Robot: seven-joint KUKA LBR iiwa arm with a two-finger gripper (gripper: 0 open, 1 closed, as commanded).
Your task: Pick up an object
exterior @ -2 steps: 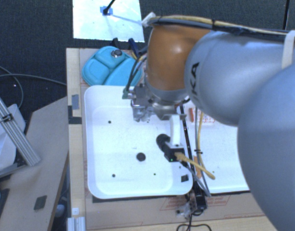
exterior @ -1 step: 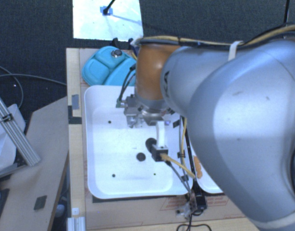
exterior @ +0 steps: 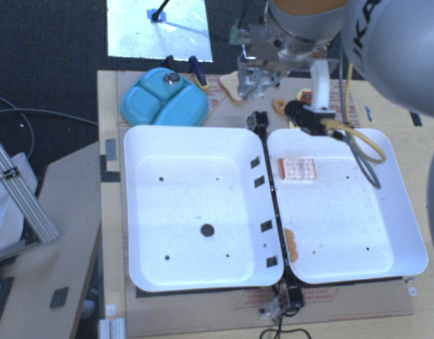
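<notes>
In the right bin (exterior: 386, 210), a small flat packet with a red and white pattern (exterior: 297, 169) lies near the back left corner. A little orange piece (exterior: 290, 244) rests against that bin's left wall. The left bin (exterior: 150, 189) holds a small dark round object (exterior: 207, 229). My gripper (exterior: 254, 82) hangs high behind the bins, over the bench's back edge near the seam between them, well away from all three objects. Nothing shows in its grasp.
A blue divided dish (exterior: 165, 99) sits behind the left bin, with a tan scrap (exterior: 229, 87) and an orange bit (exterior: 279, 106) beside the gripper. A yellow cable (exterior: 362, 145) and grey hose droop over the right bin's back edge. Black clips (exterior: 260, 182) line the divider.
</notes>
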